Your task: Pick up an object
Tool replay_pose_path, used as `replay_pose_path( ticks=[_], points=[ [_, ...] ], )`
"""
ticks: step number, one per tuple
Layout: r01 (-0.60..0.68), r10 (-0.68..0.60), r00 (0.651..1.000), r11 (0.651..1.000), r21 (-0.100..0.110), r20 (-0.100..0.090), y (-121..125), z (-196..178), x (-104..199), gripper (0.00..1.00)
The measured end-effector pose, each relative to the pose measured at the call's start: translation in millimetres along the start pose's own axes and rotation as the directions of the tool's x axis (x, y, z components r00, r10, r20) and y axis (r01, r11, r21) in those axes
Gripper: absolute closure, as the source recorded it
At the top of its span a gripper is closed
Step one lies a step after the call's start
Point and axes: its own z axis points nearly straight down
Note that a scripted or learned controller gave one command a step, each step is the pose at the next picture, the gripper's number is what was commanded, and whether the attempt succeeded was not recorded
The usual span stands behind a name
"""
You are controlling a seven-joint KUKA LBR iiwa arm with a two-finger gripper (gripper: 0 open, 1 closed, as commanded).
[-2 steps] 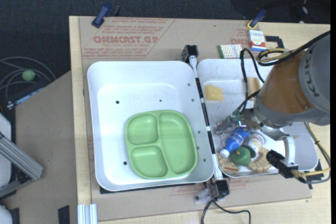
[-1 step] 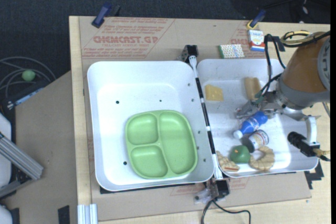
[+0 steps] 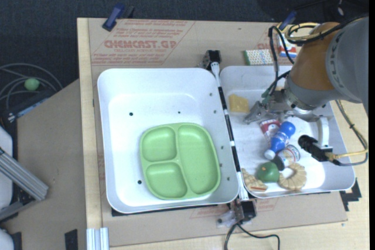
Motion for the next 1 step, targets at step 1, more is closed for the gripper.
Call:
replay_pose_path(
  ticks=[1],
  points=[
    [-0.002,0.002,1.000,1.000,0.003,0.000,-40.9,0.2,1.8,0.00]
  ],
)
